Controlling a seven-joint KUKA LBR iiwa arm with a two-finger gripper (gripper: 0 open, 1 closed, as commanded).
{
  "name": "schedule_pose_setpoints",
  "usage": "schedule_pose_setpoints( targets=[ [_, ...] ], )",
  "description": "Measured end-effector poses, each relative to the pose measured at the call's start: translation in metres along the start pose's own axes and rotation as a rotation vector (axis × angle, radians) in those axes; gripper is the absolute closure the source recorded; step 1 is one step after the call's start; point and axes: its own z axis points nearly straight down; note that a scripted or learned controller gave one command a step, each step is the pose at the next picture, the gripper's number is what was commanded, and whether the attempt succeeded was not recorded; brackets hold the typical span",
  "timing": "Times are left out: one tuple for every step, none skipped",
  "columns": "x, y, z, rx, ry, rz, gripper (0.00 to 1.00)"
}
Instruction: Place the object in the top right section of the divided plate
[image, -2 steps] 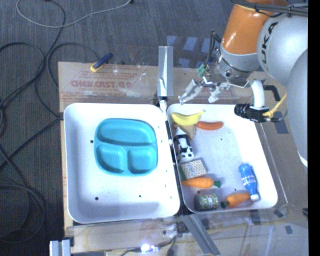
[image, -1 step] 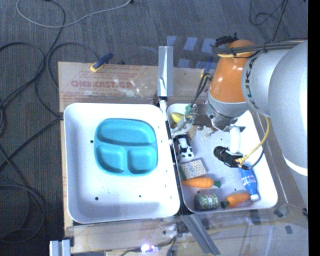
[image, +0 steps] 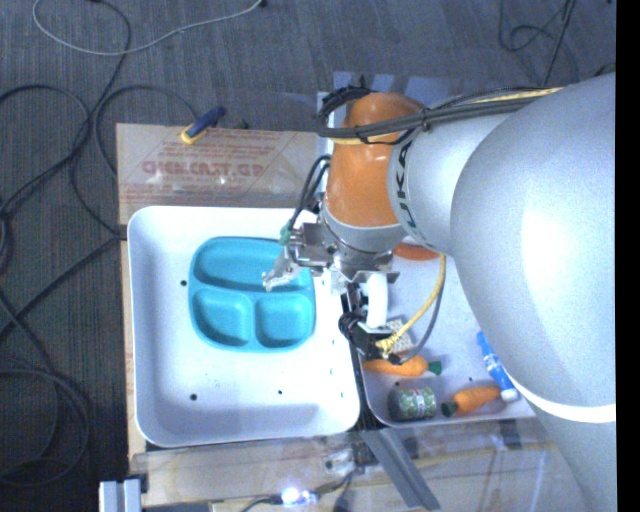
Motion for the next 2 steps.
schedule_pose_setpoints(
  targets=[
    [-0.0247, -0.0833, 0.0009, 0.003, -0.001, 0.157, 0.0],
    [-0.0246, -0.083, -0.0048, 0.012, -0.002, 0.155, 1.0]
  ],
)
